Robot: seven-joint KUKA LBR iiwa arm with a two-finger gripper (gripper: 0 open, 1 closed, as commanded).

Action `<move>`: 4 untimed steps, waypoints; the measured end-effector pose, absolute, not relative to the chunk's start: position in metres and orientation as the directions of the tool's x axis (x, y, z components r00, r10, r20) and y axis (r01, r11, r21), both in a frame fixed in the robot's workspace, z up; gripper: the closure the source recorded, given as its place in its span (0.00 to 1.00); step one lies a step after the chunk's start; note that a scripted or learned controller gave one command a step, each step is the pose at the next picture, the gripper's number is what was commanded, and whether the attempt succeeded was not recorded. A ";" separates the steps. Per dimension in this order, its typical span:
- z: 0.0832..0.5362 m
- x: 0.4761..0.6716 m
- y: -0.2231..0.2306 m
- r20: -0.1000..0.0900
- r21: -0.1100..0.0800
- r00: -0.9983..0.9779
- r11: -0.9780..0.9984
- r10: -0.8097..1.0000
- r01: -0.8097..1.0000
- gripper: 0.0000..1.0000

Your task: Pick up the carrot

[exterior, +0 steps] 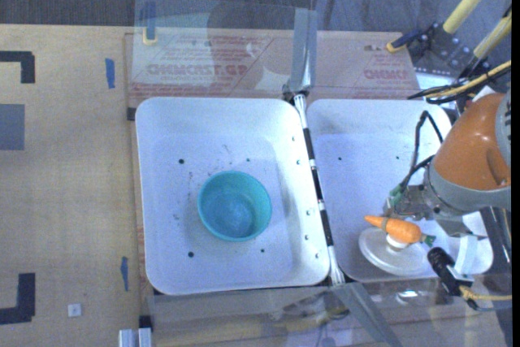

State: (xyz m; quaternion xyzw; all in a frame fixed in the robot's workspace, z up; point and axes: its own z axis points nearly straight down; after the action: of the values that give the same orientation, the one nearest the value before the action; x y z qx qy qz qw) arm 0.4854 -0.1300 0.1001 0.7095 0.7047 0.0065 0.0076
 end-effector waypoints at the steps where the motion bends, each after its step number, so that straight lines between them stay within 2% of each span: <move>1: 0.190 0.491 -0.073 0.000 0.001 -0.359 0.359 0.933 0.933 1.00; 2: 0.190 0.491 -0.073 0.000 0.001 -0.359 0.359 0.933 0.933 0.00; 3: 0.261 0.493 -0.146 -0.002 0.001 -0.223 0.223 0.975 0.975 0.00; 4: 0.088 0.482 -0.173 -0.003 0.009 -0.143 0.143 0.990 0.990 0.00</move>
State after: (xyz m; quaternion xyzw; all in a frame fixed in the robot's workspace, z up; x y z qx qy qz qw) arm 0.4823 -0.1730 0.0883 0.6544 0.7561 0.0025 0.0043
